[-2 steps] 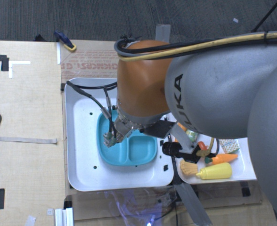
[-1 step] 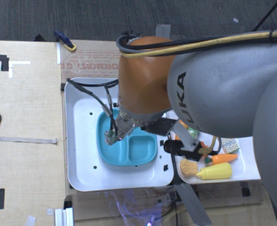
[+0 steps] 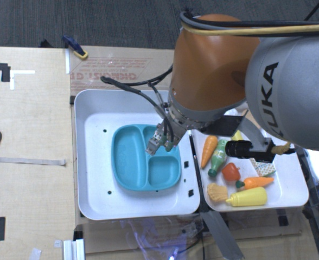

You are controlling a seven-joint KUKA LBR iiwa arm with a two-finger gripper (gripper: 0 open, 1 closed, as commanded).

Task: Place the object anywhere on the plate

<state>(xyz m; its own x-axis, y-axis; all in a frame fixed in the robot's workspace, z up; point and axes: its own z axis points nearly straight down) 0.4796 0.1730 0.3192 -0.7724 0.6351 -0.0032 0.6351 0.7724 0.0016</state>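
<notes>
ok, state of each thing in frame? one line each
plate: blue, divided, flat in the left bin, nothing on it
gripper: over the plate's right part, nothing seen held
left bin: holds the plate
right bin: holds the toy food
carrot: lying in the right bin

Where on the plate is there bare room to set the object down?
The blue plate: its large left compartment is bare, and so is the lower right one. The pincer hangs over the upper right compartment. The right bin is crowded with toy food.

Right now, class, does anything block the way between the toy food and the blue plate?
Only the bins' adjoining walls lie between the toy food and the plate. The gripper hangs above the plate.
</notes>
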